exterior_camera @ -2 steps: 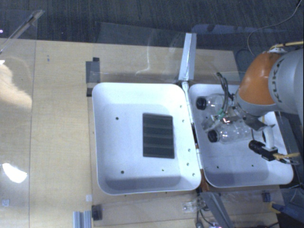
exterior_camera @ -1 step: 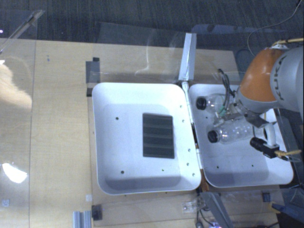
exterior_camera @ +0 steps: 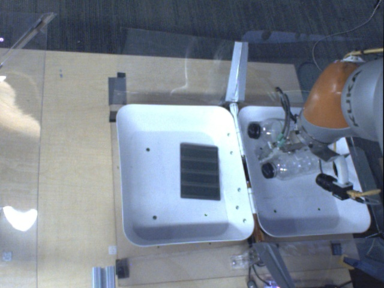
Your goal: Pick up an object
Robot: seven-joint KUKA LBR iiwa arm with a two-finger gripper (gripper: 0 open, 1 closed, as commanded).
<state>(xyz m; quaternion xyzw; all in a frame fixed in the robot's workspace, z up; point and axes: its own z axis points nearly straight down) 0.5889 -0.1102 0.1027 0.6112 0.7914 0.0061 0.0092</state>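
The claw [exterior_camera: 292,138] hangs low in the right bin [exterior_camera: 312,218], just over two clear plastic bottles with dark caps — its state I cannot tell. One bottle [exterior_camera: 267,128] lies near the bin's upper left, the other [exterior_camera: 291,167] just below it. The left bin [exterior_camera: 150,179] — beside it on the tabletop [exterior_camera: 60,161] — holds a flat dark ribbed block [exterior_camera: 200,171] at its middle.

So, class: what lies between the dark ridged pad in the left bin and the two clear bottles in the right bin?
The camera view shows bare white bin floor, then the two bins' adjoining rims.
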